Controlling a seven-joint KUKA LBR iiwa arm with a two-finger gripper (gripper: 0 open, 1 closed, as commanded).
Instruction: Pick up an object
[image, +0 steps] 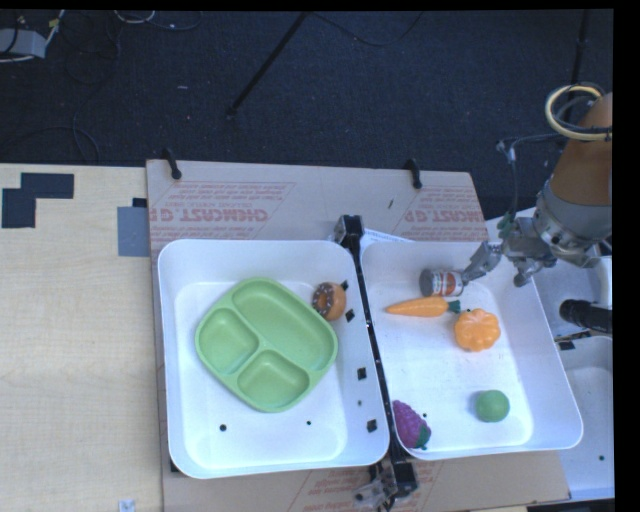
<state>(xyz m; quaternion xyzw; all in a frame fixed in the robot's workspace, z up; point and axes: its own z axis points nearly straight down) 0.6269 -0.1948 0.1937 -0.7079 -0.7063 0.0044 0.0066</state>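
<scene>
Objects: small grey can with a red label (441, 282), orange plastic carrot (418, 308), orange toy pumpkin (477, 329), green ball (491, 405) and purple grape bunch (410, 424), all in the right white bin (555, 380), right of centre.
Left white bin (180, 330): light green divided plate (266, 343); brown round toy (328, 299) at its upper right.
Two-finger gripper (489, 258): upper right, just beside the can; finger state cannot be told.

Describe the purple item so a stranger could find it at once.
Start at the right-hand white bin, the one that holds the carrot and the orange pumpkin. Go to its near left corner, by the divider between the bins. The bunch of purple grapes lies there, knobbly and dark purple, unlike the smooth green ball to its right.
</scene>
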